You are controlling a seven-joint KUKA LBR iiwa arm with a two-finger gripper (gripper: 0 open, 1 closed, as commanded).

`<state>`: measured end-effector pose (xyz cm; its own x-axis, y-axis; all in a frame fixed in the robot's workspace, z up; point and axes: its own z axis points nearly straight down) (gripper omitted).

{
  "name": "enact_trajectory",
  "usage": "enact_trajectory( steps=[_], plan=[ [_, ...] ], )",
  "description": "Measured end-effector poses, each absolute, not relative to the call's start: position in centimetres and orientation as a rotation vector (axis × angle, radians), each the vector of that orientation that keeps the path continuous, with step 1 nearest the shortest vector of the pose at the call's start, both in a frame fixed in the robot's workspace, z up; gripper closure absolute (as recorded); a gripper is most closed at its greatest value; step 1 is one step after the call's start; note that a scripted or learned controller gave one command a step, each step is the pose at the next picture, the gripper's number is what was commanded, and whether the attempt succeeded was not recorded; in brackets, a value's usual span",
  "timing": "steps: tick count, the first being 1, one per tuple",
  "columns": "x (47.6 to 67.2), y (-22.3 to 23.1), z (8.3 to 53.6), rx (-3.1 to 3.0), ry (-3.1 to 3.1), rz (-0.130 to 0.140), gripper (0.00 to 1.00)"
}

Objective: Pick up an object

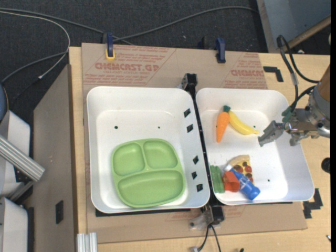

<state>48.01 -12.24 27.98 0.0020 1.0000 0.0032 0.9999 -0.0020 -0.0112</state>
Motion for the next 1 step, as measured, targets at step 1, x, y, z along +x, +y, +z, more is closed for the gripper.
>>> enact_trajectory(
  steps=[1],
  plan=[
    [48.19,-12.22,28.42,-2.219,-2.221,0.000,0.00]
  ],
)
